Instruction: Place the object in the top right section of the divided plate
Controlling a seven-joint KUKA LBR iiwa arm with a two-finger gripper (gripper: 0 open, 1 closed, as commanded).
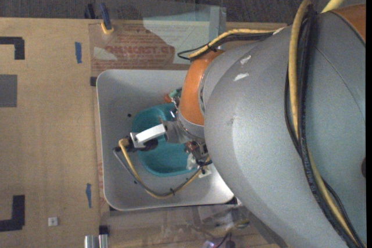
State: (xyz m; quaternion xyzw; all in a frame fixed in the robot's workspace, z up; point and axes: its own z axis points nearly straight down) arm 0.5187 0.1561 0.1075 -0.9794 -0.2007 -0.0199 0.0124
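The pincer [195, 158] hangs low over the bin, tucked under the grey wrist. From this angle I cannot tell whether it is spread, pressed together or pinching anything. Directly beneath it, and reaching out on the side away from the arm, lies the teal divided plate [143, 122]. The wrist covers the part of the plate nearest the arm. The plate sits in the white bin [113, 101], whose walls ring the pincer closely on three sides, and the tan worktop [46, 125] lies beyond.

The object itself cannot be picked out with certainty. A small orange-and-green scrap [174, 93] peeps out just beside the wrist's orange band, past the plate's rim from the pincer. It may be the object, or only part of something hidden.

The step in hand looks like the placing itself, with the pincer already down at the plate. To do it well:
- Confirm the target section first, since the dividing ridges are mostly hidden.
- Centre the pincer over that section, clear of any ridge and of the plate's rim.
- Lower until the load would rest on the plate floor, then release, not from a height.
- Lift straight up, so the trailing yellow cable below the pincer does not drag the plate or catch the bin wall.
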